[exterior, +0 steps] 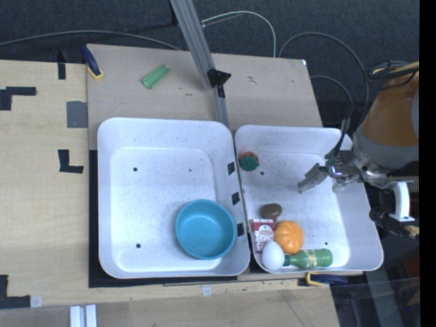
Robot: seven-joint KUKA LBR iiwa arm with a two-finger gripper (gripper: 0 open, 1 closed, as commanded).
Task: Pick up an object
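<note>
While the tool [317,179] is hovering with jaws spread, empty, near the right bin's [361,240] far edge, the orange ball [289,236] is looking light, rounded and slippery; gripping across its middle seems safest.

I can't make out my gripper's [319,177] fingers, too blurred. The arm [390,125] runs off the right edge, and the small carton's [262,235] label is unreadable.

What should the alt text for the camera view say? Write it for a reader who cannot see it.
A robot arm's end effector hangs over the right bin, apart from the items clustered at its near edge: an orange ball, white egg, green bottle, red carton and brown lump. The left bin holds a blue bowl.
</note>
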